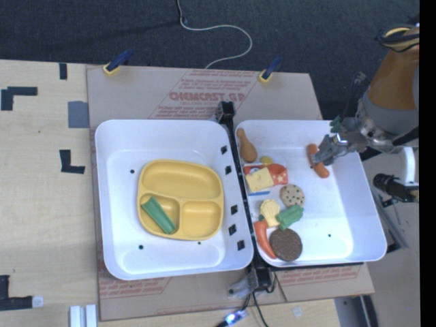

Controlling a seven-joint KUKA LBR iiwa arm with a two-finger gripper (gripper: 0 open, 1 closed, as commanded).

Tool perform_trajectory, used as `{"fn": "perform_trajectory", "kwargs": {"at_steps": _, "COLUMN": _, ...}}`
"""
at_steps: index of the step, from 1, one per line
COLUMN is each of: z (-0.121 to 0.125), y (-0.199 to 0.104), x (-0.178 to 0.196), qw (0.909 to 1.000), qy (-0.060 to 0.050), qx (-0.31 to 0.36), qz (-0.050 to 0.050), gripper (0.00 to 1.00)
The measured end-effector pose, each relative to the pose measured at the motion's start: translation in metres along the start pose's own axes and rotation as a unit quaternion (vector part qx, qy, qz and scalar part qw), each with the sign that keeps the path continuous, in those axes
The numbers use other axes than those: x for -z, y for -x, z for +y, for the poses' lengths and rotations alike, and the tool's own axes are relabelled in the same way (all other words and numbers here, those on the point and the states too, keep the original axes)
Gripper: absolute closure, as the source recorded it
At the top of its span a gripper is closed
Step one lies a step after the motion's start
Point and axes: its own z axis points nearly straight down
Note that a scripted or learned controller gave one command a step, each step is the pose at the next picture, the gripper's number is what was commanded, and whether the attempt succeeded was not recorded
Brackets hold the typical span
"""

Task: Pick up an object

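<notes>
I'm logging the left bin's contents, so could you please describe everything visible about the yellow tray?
The yellow tray looks like glossy plastic, squarish with rounded corners, divided into three compartments. It lies flat, slightly rotated, near the middle of the left bin. A green toy lies slanted in its lower-left compartment; the other two look bare.

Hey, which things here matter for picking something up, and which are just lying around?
In play: pincer, orange sausage-like piece beside it, right bin.

Lying about: yellow divided plate with green piece in left bin, cookie, brown patty, drumstick, carrot.
</notes>
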Motion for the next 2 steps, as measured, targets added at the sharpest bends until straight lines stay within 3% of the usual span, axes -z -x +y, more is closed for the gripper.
{"fn": "perform_trajectory", "kwargs": {"at_steps": 2, "z": 0.031, "y": -0.108, "x": 0.001, "qw": 1.0000, "qy": 0.000, "qx": 0.003, "qz": 0.001, "gripper": 1.00}}
